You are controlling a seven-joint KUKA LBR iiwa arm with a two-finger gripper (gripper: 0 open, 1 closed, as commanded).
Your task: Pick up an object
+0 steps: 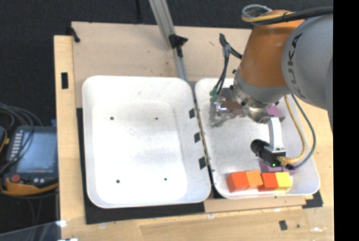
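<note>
My gripper (219, 112) hangs over the far left part of the right bin (235, 147), close to the divider between the bins. The orange wrist band and grey arm cover much of it from above. A small green thing (213, 99) shows right beside the gripper, partly hidden. Along the right bin's near edge lie blocks in a row: an orange-red block (238, 181), an orange block (254, 179), a red-orange block (270, 180) and a yellow block (284, 180). A purple piece (274, 111) peeks out under the wrist on the right.
The left bin (140, 139) lies beside the right one. A metal pole (162, 15) slants in from the top and ends near the bins' far edge. A black camera unit (265, 153) hangs off the arm over the right bin. A handheld pendant (28, 158) sits off the bench's left side.
</note>
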